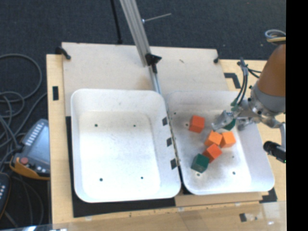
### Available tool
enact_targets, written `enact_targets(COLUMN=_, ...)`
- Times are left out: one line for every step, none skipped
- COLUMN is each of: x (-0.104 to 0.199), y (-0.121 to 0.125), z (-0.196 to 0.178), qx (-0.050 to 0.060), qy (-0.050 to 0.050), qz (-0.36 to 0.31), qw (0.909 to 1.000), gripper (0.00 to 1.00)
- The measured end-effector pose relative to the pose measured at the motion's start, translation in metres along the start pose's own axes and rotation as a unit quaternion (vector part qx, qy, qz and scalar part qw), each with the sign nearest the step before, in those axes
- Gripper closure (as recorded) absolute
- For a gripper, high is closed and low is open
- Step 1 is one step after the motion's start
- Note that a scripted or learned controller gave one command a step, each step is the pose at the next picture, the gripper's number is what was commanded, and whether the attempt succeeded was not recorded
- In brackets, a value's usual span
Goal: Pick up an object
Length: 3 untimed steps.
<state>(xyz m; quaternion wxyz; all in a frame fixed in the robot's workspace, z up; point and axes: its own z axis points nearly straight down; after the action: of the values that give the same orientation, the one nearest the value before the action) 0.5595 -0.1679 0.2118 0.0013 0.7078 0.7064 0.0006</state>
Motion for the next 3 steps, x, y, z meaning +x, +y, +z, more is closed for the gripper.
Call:
enact_targets(x=0.045, y=0.002, z=0.086, qx=-0.009, qy=-0.003, qz=-0.001, qw=1.0, gripper=0.0)
enact_targets(x=0.053, y=0.024, z=0.092, qx=-0.014, qy=-0.004, qz=-0.001, qw=0.9999, gripper=0.0)
enact_targets(x=0.057, y=0.039, z=0.096, qx=-0.009, qy=-0.001, qz=-0.001, qw=1.0, gripper=0.0)
